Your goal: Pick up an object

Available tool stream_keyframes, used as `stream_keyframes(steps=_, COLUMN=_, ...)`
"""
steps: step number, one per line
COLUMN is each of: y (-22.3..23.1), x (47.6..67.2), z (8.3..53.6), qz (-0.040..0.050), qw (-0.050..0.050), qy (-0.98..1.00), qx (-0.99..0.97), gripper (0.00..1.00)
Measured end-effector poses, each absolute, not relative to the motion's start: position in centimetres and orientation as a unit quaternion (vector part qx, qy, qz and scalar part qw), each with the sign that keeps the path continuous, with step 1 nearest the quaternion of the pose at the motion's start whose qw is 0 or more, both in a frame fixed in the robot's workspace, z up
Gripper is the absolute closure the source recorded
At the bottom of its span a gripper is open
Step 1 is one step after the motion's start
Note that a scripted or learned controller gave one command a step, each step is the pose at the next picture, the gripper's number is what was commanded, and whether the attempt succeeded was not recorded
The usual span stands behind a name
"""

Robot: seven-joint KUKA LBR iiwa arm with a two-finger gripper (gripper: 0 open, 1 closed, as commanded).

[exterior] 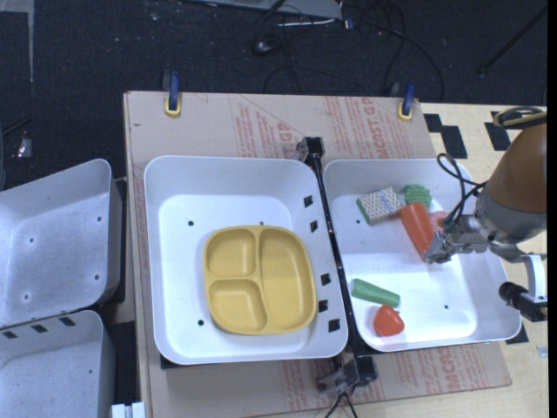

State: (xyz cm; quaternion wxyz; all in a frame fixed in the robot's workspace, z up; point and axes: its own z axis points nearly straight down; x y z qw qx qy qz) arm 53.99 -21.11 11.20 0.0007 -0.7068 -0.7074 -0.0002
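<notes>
A small red tomato-like toy [388, 320] and a green cucumber-like piece [375, 292] are seen loose at the near side of the right bin [487, 325], likely scattered as grasp targets. Further back, the gripper [441, 249] is lowered beside the orange carrot-like toy [415, 225]; its state cannot be told. A yellow divided plate [259, 279] is set in the left bin [174, 233].

in the right bin lie an orange carrot [417, 225], a speckled sponge block [380, 205], a green cylinder [375, 292] and a red tomato [388, 321].
</notes>
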Motion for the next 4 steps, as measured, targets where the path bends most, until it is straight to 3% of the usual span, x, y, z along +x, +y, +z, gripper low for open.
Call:
stream_keyframes(steps=2, y=-21.6, x=55.2, z=22.1, qz=-0.0011, qw=-0.003, qy=-0.708, qx=-0.706, gripper=1.00)
stream_keyframes(steps=4, y=-10.2, x=57.5, z=21.8, qz=-0.0004, qw=0.001, qy=-0.710, qx=-0.704, gripper=1.00)
